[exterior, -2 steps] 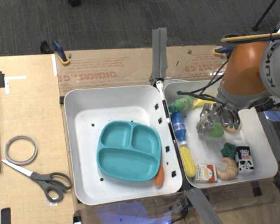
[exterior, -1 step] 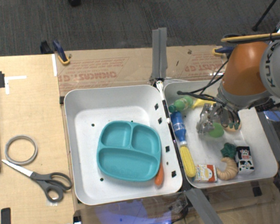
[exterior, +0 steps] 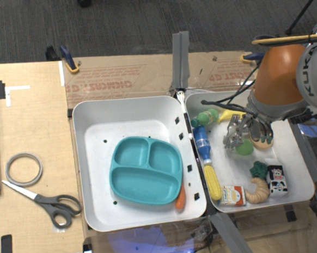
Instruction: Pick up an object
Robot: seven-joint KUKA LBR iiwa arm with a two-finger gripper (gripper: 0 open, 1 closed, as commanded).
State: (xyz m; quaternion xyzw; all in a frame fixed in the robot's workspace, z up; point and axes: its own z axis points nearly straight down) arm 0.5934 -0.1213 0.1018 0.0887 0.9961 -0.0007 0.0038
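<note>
The right bin [exterior: 300, 161] is the landmark. Inside it, the hand [exterior: 237, 136] hovers just above a green ball [exterior: 244, 147] near the bin's middle; its grip cannot be told. This looks like the reach step; next comes closing and lifting.

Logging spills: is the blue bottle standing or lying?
Lying: the blue bottle rests lengthwise along the right bin's left wall.

Scissors [exterior: 50, 205] beside tape roll [exterior: 23, 169]
</note>
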